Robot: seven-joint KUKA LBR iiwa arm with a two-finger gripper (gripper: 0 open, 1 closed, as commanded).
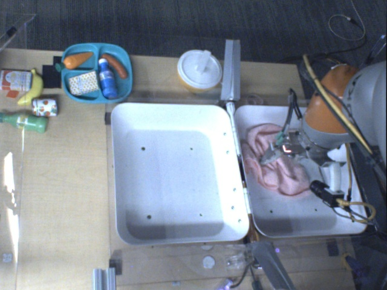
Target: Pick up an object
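A crumpled pink cloth (275, 162) lies in the right bin (290, 219), filling its upper left part. My gripper (270, 154) hangs low over the cloth's middle, reaching in from the right below the orange band (326, 115). Its tips sit at the cloth's folds, and I cannot make out whether any fabric is between them.
The left bin (175, 174) sits beside the right one, split by a metal divider (230, 71). Beyond the bins stand a white lidded cup (199, 69) and a blue tray of toy food (97, 72). A banana, a can and a green bottle (24, 122) lie far left.
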